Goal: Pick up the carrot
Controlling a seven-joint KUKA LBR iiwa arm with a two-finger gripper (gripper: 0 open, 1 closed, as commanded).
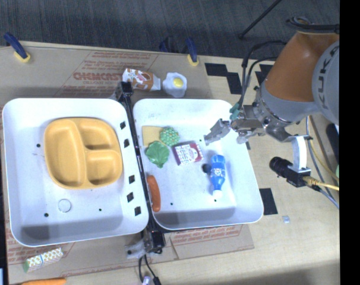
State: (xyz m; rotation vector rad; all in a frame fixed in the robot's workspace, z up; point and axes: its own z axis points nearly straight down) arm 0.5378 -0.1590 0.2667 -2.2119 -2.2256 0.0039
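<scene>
- On the left side of the counter (pixel 299 242) sits the left bin (pixel 16 177), and a yellow tray with sections (pixel 84 152) lies in it.
- Behind the two bins, on the cardboard, lie a small brown packet (pixel 138 79) and a white and yellow toy egg (pixel 175 84).
- Next comes the right bin (pixel 245 203). The carrot (pixel 154 193) lies in it, right against its left wall, near the front.
- Farther back in that bin are a yellow cheese slice (pixel 150 135), two green leafy toys (pixel 162 146), a dark red packet (pixel 188 153) and a blue bottle (pixel 217 172).
- Over the right side of that bin hangs the gripper (pixel 218 129), well apart from the carrot. I cannot tell if its jaws are open or closed. Nothing shows between them.
- At the far right is the arm (pixel 299 70), grey with an orange band.
</scene>
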